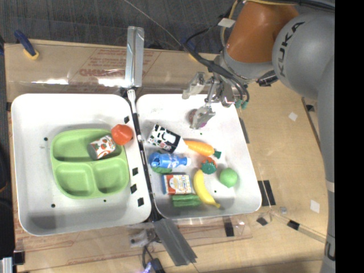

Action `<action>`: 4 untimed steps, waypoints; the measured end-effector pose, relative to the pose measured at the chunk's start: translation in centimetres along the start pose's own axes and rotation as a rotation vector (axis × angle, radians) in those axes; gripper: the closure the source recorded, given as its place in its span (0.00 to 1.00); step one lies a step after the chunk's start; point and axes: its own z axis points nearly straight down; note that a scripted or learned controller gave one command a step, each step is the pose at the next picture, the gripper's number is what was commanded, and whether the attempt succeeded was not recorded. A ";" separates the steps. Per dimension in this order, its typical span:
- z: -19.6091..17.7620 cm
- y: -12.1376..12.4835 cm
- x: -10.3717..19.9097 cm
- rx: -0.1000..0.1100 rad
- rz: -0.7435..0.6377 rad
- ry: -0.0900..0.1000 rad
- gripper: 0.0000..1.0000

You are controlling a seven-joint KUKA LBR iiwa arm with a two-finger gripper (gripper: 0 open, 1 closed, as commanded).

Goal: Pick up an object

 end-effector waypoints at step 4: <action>7.0 -7.6 -0.9 0.002 -0.036 -0.008 1.00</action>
